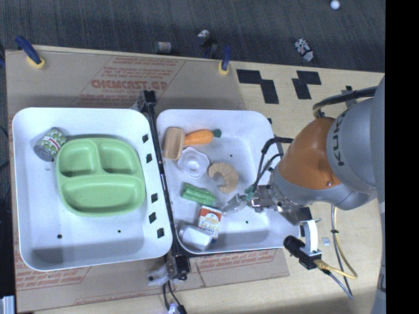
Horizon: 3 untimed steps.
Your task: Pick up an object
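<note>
Faintly, "CHEMCAST GP" on cardboard [127,84]; "KU" on arm [340,146]; pincer [237,201] grip unclear.

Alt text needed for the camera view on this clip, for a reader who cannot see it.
A grey and orange robot arm reaches from the right, its hand low in the right bin near a croissant, carrot, green piece and small carton. The left bin holds a green divided plate and a can.

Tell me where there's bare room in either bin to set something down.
Left bin: bare floor below the green tray. Right bin: open floor right of the carrot and croissant. Crowded along its left side, from bread down to the carton.
</note>
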Available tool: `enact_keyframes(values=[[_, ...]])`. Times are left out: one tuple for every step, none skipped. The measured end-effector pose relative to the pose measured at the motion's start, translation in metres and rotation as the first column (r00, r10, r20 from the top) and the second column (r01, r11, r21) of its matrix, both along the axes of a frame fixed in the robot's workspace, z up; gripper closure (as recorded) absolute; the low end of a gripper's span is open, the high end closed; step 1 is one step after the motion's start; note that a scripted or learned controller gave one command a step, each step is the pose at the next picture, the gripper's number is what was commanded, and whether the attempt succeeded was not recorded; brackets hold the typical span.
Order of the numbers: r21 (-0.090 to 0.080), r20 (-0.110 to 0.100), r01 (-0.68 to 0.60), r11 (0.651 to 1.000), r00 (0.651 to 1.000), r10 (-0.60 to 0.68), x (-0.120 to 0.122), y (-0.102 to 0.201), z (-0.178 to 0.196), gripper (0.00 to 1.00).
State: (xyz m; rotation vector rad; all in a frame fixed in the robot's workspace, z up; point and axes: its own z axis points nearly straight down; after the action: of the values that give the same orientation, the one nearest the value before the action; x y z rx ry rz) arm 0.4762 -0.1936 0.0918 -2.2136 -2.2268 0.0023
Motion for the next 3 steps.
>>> enact_keyframes(values=[[-0.001,0.0,-0.006,1.0,1.0,0.006,0.001,0.0,0.01,1.0],[-0.001,0.003,0.002,1.0,1.0,-0.002,0.001,-0.018,0.101,1.0],[-0.001,0.004,0.0,1.0,1.0,0.0,0.001,-0.007,0.136,1.0]])
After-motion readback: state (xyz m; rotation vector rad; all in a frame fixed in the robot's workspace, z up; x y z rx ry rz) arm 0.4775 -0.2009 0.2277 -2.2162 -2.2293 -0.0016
